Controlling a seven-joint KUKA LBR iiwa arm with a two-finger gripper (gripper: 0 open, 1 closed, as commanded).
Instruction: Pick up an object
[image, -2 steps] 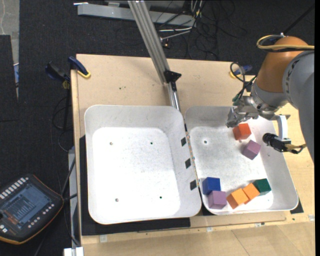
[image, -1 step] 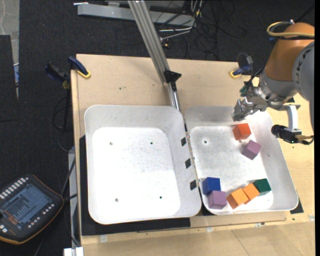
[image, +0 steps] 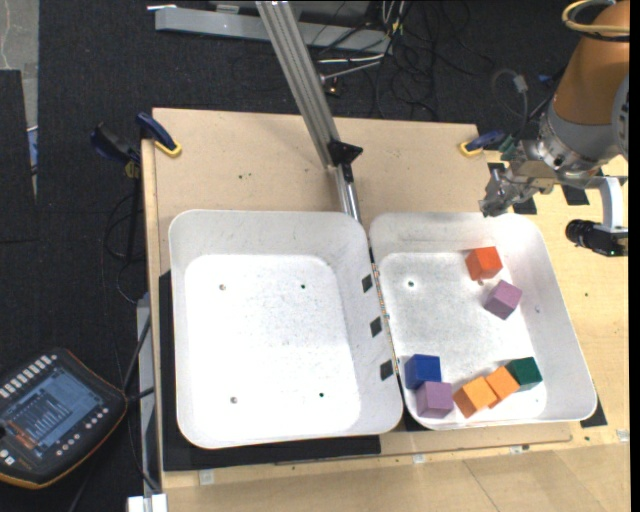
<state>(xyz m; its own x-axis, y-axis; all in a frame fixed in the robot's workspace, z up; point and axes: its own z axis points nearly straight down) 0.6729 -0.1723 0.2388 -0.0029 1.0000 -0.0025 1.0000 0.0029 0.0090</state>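
Dark flooring strewn with cables surrounds a pale wooden bench (image: 300, 160) that carries two shallow white bins side by side. On the left, the left bin (image: 200, 240) holds no blocks; the right bin (image: 560, 330) holds seven small blocks. An orange cube (image: 484, 262) sits near the far end, turned slightly off the bin's edges, with a light purple cube (image: 503, 298) just beside it toward the near side, rotated diamond-wise. Along the near wall lie a blue cube (image: 423, 369) touching a purple cube (image: 434, 398), then two orange cubes (image: 487, 390) forming a short row whose long axis slants up toward the right, ending at a green cube (image: 524, 373). The gripper (image: 497, 203) hangs over the far rim of the right bin, well apart from every block, grasping nothing visible; whether it is spread or closed I cannot tell. A handheld control pendant (image: 50, 415) lies at the lower left.
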